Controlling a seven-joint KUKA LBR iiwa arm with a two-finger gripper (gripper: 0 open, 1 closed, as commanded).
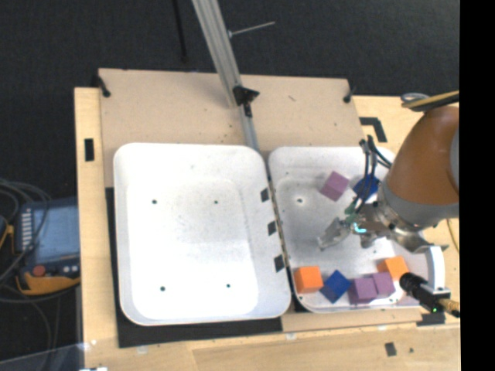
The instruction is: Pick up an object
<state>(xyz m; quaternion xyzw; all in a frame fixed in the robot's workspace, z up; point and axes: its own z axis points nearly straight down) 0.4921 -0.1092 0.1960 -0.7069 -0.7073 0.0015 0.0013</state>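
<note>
Tool (331, 236) above right bin (302, 168), unladen.

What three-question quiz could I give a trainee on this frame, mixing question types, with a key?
1. True or false: every block lies in the right bin, the one the arm reaches into.
2. Multiple choice: which block sits nearest the right bin's far edge? A) the orange cube B) the lone purple cube C) the blue cube
3. Fill in: along the bin's near edge, the blue cube sits between the orange cube and a pair of ______ blocks.

Key: 1. True; the left bin holds no blocks. 2. B. 3. Purple. The hand hangs over the bin's middle, touching none of these.
</note>
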